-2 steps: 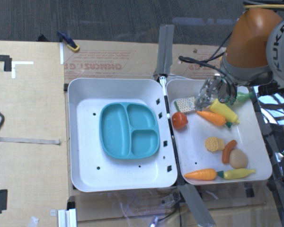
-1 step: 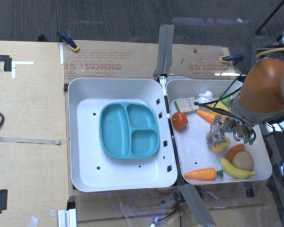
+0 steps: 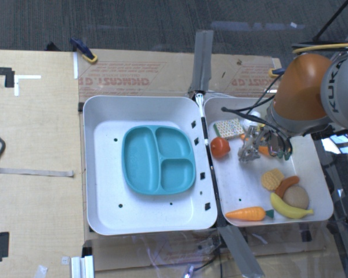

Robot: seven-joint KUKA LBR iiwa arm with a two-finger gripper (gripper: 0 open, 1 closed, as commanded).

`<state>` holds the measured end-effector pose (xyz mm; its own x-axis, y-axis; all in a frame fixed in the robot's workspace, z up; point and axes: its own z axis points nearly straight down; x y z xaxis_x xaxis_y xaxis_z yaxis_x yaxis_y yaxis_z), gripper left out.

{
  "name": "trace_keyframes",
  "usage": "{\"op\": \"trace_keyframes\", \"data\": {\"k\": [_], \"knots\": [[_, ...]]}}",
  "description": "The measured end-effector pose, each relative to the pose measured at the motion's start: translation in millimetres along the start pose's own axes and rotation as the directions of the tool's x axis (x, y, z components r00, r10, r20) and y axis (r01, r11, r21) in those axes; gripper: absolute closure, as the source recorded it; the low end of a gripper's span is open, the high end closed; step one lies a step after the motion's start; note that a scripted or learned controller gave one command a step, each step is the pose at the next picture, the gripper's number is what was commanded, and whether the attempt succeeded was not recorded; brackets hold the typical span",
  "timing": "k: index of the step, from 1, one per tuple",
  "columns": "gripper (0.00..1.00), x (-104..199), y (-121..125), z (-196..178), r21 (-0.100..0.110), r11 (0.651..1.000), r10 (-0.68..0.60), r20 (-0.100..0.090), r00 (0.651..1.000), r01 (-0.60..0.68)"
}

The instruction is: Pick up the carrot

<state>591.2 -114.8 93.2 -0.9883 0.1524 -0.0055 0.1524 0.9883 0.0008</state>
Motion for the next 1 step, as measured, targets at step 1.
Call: {"op": "trace_keyframes", "data": {"k": [1], "knots": [[1.0, -4.5, -21.6, -50.8, 0.001, 0.962, 0.273, 0.0, 0.962, -0.273]]}}
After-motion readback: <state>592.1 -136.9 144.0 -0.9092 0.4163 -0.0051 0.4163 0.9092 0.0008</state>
